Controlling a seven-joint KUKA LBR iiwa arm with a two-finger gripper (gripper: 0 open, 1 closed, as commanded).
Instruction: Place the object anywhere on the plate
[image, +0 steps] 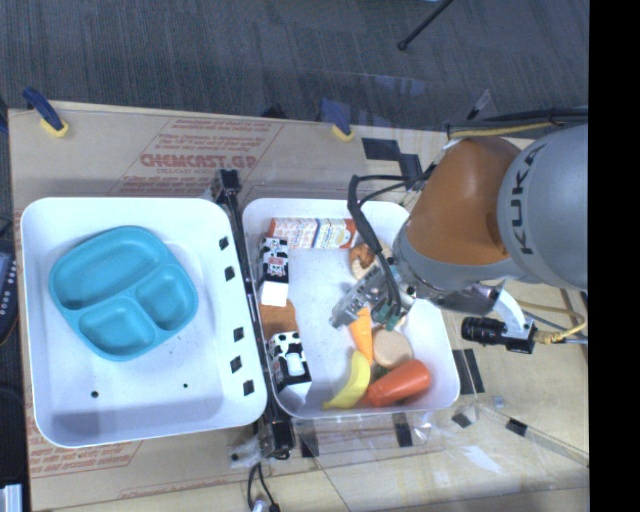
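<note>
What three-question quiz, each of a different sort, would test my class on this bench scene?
1. True or false: the blue plate lies in the left bin.
2. Which item lies nearest the right bin's front wall?
A. the banana
B. the carton
C. the plate
3. Fill in: the gripper hangs over the ______ bin.

Key: 1 true; 2 A; 3 right.
</note>
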